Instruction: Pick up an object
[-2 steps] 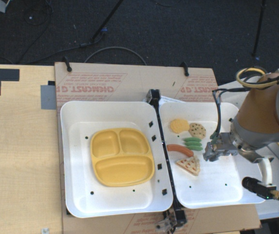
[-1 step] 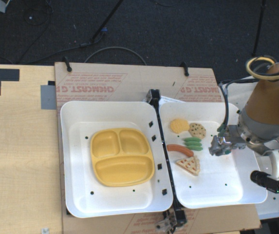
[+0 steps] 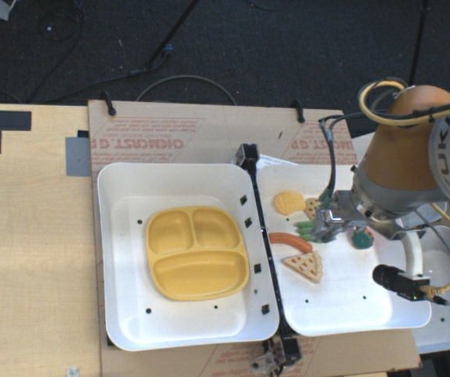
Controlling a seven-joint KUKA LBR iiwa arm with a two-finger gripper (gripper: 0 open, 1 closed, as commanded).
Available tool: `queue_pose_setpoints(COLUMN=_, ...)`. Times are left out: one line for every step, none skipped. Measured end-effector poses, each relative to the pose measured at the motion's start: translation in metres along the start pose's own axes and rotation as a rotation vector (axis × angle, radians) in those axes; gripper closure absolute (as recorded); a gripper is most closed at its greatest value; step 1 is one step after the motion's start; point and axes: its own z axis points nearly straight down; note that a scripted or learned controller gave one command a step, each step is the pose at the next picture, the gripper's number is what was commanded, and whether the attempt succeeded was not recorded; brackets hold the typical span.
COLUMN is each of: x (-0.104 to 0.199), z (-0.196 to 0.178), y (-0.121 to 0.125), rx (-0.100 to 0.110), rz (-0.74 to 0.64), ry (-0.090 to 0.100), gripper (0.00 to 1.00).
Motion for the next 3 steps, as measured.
queue_pose_setpoints(x=0.059, z=-0.003, y=0.021, rx=0.000, rz=-0.001, ry=-0.001, gripper=1.00)
queue_pose_setpoints(x=0.105, z=0.009, y=0.039, rx=0.001, rz=0.001, ry=-0.001, gripper=1.00)
queue_pose_setpoints(x=0.150, z=-0.002, y=0.063, rx=-0.001, rz=0.000, ry=0.000, gripper=1.00)
